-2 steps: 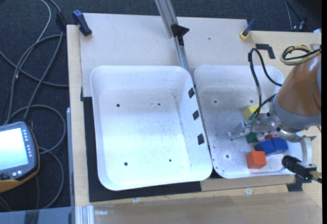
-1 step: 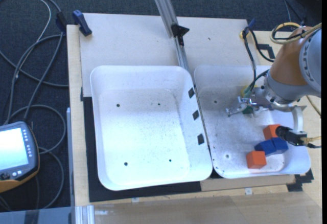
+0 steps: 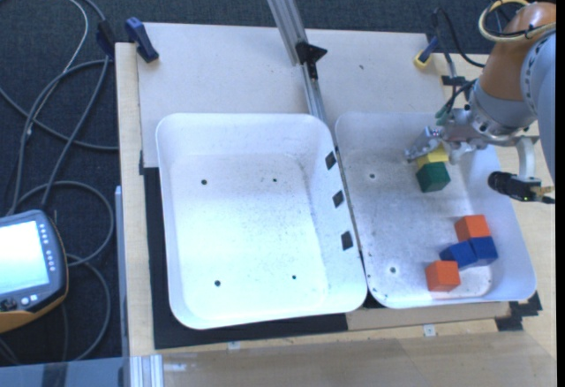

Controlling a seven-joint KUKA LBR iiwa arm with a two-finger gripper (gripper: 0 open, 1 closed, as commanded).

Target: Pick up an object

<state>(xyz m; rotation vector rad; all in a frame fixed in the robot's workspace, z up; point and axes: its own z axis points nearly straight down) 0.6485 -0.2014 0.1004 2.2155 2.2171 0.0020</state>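
Tool (image 3: 430, 149) sits right over your green-and-yellow block (image 3: 433, 173) in the right bin (image 3: 380, 226), fingers' state impossible to tell, so no lift confirmed and the pick remains undone.

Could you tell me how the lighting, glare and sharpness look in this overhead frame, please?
Camera view: even, soft light; the white bins look bright but keep their speckles; the blocks cast faint shadows; the gripper area is slightly soft; the whole picture is coarse.
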